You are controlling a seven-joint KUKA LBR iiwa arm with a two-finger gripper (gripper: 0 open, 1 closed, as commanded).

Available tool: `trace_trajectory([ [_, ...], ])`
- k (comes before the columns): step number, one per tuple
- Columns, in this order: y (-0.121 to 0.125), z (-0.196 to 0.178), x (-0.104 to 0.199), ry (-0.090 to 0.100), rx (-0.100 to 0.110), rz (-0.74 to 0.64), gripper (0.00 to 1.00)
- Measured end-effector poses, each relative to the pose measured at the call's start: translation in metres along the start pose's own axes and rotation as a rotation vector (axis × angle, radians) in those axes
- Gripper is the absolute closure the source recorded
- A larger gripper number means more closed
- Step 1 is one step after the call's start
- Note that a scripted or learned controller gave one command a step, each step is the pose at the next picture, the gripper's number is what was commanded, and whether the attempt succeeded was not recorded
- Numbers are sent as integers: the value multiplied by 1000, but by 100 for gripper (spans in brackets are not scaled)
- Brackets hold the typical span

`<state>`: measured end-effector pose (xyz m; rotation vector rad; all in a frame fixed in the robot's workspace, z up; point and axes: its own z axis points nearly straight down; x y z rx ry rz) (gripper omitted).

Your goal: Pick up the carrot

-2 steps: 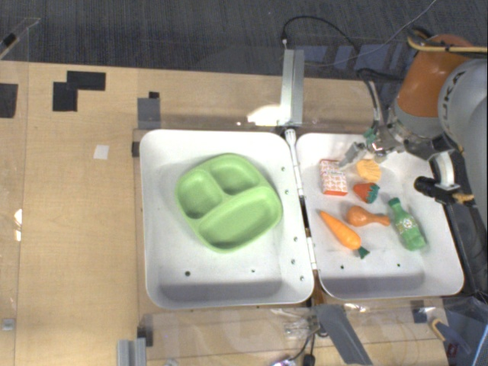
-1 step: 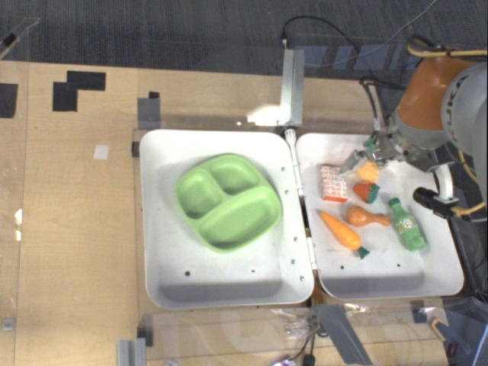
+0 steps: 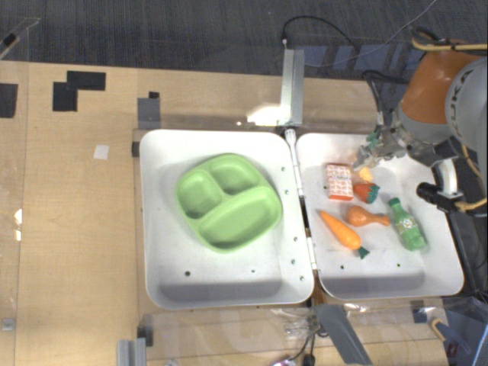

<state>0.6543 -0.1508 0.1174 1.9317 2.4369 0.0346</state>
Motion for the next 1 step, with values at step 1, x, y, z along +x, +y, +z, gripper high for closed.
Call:
trace_trajectory([
  [1, 5, -72, 58, 8, 31, 57, 100],
])
